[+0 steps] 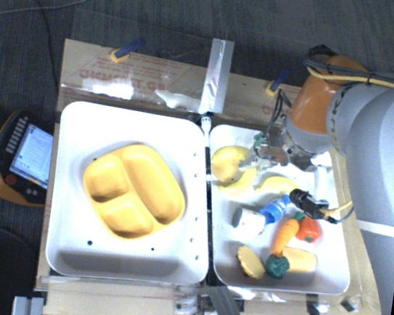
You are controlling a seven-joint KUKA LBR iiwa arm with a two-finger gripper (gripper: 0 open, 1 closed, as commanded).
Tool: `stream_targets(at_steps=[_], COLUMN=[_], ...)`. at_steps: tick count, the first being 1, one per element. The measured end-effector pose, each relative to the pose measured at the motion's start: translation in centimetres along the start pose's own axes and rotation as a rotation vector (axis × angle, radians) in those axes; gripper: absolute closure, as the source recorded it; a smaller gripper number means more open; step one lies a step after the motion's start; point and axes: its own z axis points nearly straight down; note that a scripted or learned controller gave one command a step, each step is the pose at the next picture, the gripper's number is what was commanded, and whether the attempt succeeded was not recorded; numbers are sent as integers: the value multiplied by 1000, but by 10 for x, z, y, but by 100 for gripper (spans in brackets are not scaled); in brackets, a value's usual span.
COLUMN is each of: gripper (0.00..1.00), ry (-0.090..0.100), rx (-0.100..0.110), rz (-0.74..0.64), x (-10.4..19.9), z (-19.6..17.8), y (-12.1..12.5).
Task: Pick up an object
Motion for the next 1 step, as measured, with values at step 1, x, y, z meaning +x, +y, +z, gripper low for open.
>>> stream_targets(at_steps=[1], gripper=[100], ry=[1], rx=[2], rz=[112], x=[-7], z=[-97], y=[-10])
